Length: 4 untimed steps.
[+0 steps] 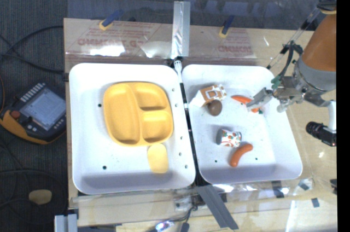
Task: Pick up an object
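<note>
Nearest in the right bin (284, 162), a sausage (240, 154) is lying at a slant, with a small printed cup (229, 138) tipped on its side just beyond it. In the left bin (82, 170), a yellow block (157, 159) is sitting just in front of a yellow divided tray (136, 112). Further back on the right, a brown ball (214, 108) is touching an orange-and-white toy (213, 93). The gripper (255, 103) is hovering beside a small carrot (241, 98), fingers apart, gripping nothing.
</note>
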Each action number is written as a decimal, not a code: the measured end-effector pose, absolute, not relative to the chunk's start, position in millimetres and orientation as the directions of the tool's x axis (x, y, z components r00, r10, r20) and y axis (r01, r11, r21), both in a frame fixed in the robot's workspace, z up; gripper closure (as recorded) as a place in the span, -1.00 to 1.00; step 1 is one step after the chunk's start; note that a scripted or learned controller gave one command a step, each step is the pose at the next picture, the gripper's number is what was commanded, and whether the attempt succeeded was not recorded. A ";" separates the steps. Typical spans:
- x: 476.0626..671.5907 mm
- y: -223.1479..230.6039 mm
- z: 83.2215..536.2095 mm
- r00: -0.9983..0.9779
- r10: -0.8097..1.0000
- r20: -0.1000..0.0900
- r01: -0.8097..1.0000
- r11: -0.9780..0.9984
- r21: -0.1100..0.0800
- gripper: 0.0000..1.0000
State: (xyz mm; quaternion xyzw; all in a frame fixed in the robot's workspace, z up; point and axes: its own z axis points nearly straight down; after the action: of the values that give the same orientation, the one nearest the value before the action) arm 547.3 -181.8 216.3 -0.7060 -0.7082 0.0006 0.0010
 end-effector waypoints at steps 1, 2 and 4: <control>584.1 -138.4 92.8 -0.017 1.000 -0.001 1.000 0.017 -0.001 -1.00; 531.5 -106.8 89.6 0.021 1.000 -0.004 1.000 -0.021 0.011 -1.00; 658.1 -116.3 95.4 -0.075 0.997 0.005 0.996 0.076 -0.054 1.00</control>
State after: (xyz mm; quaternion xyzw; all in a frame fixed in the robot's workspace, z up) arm 658.1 -116.3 95.4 -0.6796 -0.7331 0.0183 0.0201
